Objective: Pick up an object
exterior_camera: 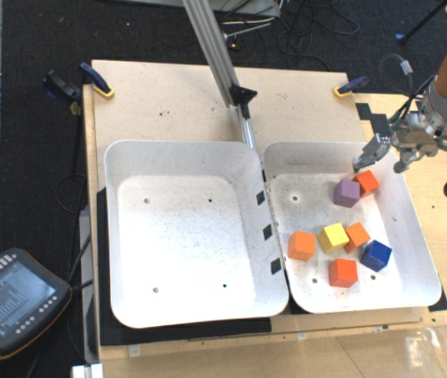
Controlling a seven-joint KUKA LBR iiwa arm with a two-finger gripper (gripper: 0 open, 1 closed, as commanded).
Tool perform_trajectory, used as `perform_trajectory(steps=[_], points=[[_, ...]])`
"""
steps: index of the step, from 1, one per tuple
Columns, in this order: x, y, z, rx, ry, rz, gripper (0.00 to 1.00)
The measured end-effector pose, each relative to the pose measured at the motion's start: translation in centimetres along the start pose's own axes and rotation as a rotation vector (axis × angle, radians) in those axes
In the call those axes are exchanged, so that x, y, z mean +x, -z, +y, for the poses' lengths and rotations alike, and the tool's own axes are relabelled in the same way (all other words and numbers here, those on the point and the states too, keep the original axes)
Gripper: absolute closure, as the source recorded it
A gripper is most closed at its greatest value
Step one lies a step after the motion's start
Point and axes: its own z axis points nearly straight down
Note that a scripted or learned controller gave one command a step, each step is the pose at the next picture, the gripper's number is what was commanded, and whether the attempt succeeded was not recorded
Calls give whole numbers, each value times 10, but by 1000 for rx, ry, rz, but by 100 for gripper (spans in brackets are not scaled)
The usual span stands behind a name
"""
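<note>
The small orange block (367,182) sits just below your hand (382,157), touching the purple block (347,192) in the right bin (412,235). Hand is spread, holding nothing. Block looks light, rigid, smooth-faced; pinch its two free flat sides.

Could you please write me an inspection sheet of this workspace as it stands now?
Surface: pale board bearing left bin and right bin, side by side.
Job's things: in the right bin, purple cube touching an orange block; lower down a cluster of orange cube, yellow cube, small orange cube, blue cube, red cube.
Clutter: nothing seen in the left bin.
Gripper: gripper open, above the right bin's far edge, holding nothing.
Cables: black cables on the floor beyond the board.
Surroundings: clamps at far corners; metal pole; pendant at lower left.
</note>
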Motion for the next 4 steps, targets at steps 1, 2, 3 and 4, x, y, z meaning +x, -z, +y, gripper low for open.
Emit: perform_trajectory(steps=[1, 2, 3, 4], points=[[0, 0, 0, 0, 1, -1, 0], [2, -43, 0, 5, -2, 0, 0], [9, -88, 0, 5, -2, 1, 0], [17, -136, -4, 5, -3, 1, 0]])
